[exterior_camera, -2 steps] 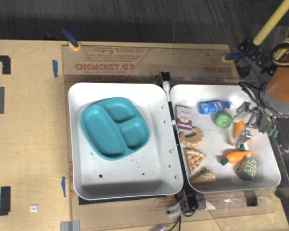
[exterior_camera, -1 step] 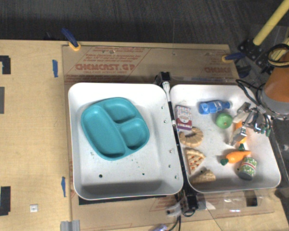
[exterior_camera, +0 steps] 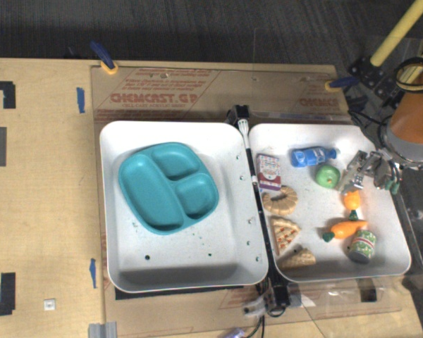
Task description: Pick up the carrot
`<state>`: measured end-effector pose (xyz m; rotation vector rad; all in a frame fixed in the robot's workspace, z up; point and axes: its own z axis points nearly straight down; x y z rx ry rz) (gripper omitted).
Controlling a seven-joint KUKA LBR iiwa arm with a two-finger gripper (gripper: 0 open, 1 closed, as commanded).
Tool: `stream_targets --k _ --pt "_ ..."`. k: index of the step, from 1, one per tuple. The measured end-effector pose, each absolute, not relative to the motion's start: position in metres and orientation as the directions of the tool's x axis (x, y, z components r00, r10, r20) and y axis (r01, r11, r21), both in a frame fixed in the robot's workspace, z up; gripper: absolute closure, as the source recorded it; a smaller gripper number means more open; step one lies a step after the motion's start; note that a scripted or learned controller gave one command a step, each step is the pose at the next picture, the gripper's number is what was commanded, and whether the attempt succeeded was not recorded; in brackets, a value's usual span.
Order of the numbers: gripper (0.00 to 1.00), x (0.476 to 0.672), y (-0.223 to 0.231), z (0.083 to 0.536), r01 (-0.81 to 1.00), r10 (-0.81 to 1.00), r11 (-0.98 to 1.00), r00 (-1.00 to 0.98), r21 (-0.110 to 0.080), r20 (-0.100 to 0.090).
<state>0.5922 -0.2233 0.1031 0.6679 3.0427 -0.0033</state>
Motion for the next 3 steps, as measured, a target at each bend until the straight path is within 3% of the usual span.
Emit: stream_targets --k 1,2,3 --pt "1.0 0.576 -0.143 0.091 0.057 0.057 0.998 -0.998 0.0 -0.015" --pt "0.0 0.576 -0.143 0.09 0.057 0.057 0.998 -0.998 0.0 -0.014" --pt "0.0 0.526 -0.199 0.09 -0.187 -0.187 0.982 -0.982 -0.005 -0.012"
